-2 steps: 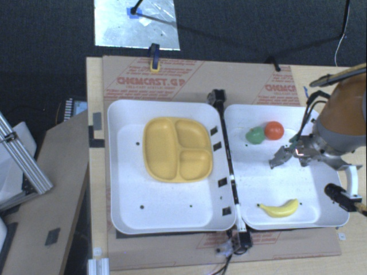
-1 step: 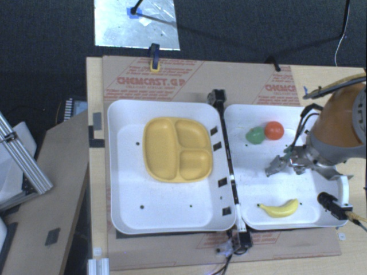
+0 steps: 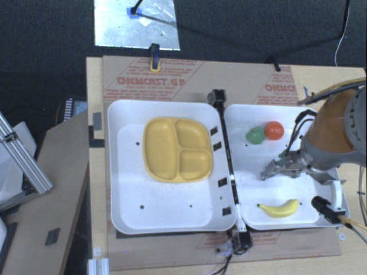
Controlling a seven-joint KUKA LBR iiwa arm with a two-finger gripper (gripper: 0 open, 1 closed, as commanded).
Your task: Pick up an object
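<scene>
In the right bin (image 3: 246,185), a yellow banana (image 3: 279,208) lies near the front wall. A small green fruit (image 3: 255,135) and an orange-red one (image 3: 274,130) sit touching each other near the back. My gripper (image 3: 267,172) reaches in from the right and hangs low over the bare middle of this bin, its tip pointing left. It is between the banana in front and the two round fruits behind, touching none of them. Nothing shows in its grasp.
The left bin (image 3: 129,199) holds a yellow plate (image 3: 178,149) with three compartments. A black divider rail (image 3: 225,153) runs between the bins. Both bins rest on a cardboard sheet (image 3: 166,79) on the bench.
</scene>
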